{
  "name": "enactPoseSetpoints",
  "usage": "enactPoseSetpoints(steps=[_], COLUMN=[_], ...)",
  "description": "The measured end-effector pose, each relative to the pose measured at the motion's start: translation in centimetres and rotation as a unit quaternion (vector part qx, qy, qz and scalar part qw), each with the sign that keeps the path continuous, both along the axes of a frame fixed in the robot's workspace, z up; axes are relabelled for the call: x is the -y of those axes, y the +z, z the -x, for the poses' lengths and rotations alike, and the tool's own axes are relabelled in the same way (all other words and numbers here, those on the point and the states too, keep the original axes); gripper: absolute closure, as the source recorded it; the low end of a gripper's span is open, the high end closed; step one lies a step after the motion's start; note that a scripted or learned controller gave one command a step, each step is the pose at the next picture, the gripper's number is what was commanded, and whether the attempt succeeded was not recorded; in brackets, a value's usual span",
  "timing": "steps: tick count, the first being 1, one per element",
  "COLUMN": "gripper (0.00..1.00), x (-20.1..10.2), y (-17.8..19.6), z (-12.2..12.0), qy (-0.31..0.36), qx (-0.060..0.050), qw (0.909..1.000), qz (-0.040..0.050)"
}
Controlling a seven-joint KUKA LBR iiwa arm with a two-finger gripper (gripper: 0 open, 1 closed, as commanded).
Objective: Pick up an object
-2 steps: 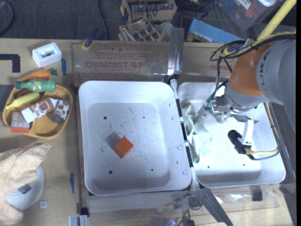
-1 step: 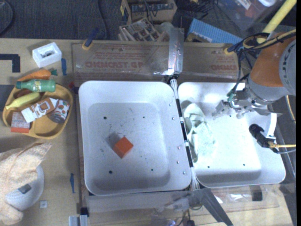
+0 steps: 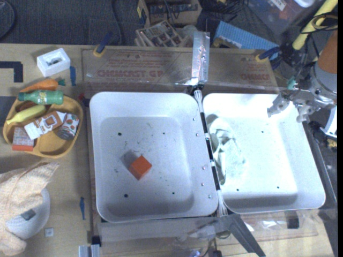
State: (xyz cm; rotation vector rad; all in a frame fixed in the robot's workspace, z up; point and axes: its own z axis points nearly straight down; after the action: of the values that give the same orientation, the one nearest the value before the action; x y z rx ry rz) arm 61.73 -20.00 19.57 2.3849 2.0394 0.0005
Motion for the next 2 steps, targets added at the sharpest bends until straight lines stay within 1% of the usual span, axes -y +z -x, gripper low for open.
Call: enactPoseSetpoints(steps=[1,2], gripper=[0.0,0.0], x=[-2.5,-7.3], y=[-1.8,-9.8], z=[6.5,-0.4], qy=[-0.069,-0.052], qx=[-0.002,-0.001], qw=[0.9976,0.9987], qz=[-0.0016,-0.0008])
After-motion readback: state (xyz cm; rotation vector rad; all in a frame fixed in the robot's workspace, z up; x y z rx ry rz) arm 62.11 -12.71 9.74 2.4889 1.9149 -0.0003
